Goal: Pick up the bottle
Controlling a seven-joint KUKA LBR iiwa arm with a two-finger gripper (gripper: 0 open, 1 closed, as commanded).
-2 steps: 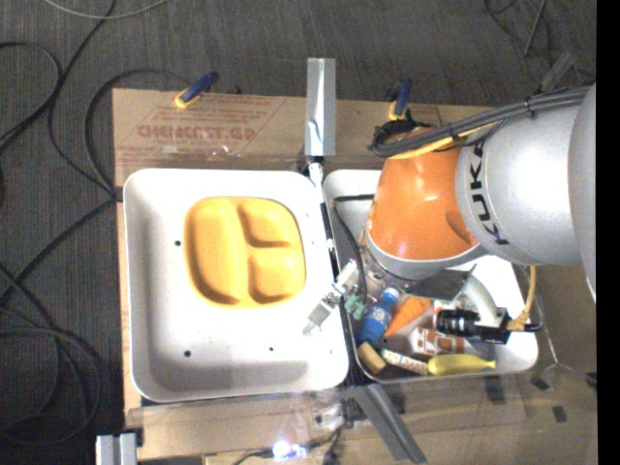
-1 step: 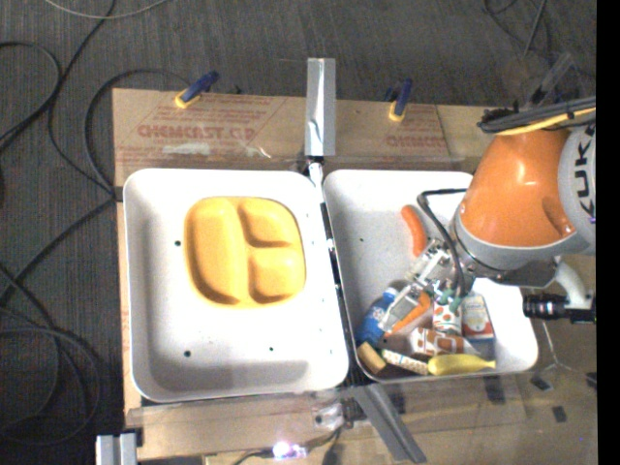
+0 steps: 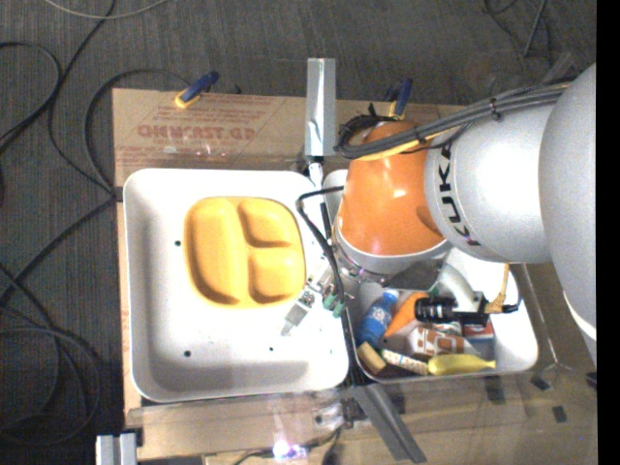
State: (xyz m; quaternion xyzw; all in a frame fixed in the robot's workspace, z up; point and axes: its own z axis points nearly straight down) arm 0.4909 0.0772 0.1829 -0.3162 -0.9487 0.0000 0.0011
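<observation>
Dark carpet surrounds the table [image 3: 136, 105]. Pincer [image 3: 325, 296] hangs over the bins' shared wall, fingers hidden, so I cannot tell its state. Just right of it, the blue bottle [image 3: 376, 320] lies amid clutter; a descent could snag neighbours

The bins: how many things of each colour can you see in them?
Yellow: 2, the divided tray and the banana
Blue: 1, the bottle
Orange: 1, a carrot-shaped thing
Brown and white: 1, a small box
Total: 5 I can make out; the arm hides more.
</observation>
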